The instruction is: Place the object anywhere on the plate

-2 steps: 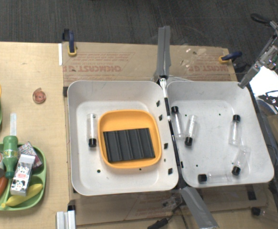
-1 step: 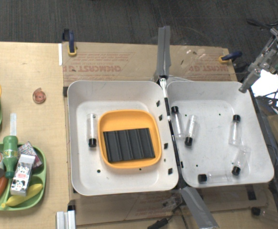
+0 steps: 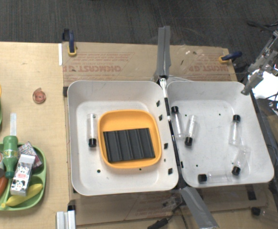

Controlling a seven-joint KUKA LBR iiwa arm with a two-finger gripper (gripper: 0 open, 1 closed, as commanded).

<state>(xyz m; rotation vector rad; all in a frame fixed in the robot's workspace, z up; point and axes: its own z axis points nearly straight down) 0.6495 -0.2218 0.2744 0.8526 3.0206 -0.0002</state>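
End effector (image 3: 251,84) hangs at right bin's (image 3: 253,175) far corner; grip state unclear.

A square yellow plate (image 3: 129,140) with rounded corners is seen in the left bin, just right of its middle. A dark ribbed rectangular object (image 3: 129,144) lies flat on it, filling most of its centre.

You are viewing a robotics lab bench. Note the clamped cardboard (image 3: 148,61) (blue clamps (image 3: 68,38)) under two white bins (image 3: 81,175).
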